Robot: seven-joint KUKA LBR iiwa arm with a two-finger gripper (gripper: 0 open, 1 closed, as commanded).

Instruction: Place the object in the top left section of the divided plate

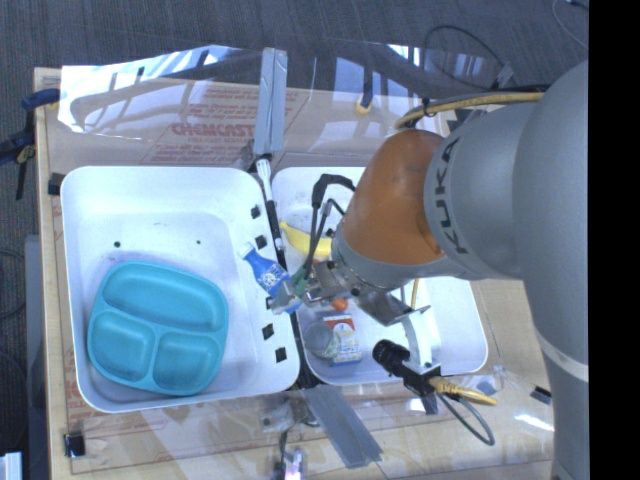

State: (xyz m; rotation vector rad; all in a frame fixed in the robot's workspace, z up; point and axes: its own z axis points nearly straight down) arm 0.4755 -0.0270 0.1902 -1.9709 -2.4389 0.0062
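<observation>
The blue divided plate [155, 336] lies in the left bin [150, 198], towards its front left, with one long section at the back and two smaller ones in front. My gripper [292, 293] is over the wall between the two bins, reaching in from the right under the orange wrist. It is shut on a small blue and white packet [264, 268], which sticks out to the upper left of the fingertips, above the left bin's right wall. The packet is to the right of the plate and apart from it.
In the right bin [460, 338] a yellow object [298, 238] lies at the back left, partly under the arm. A small carton with a red top [342, 340] lies near the front. The arm covers most of that bin.
</observation>
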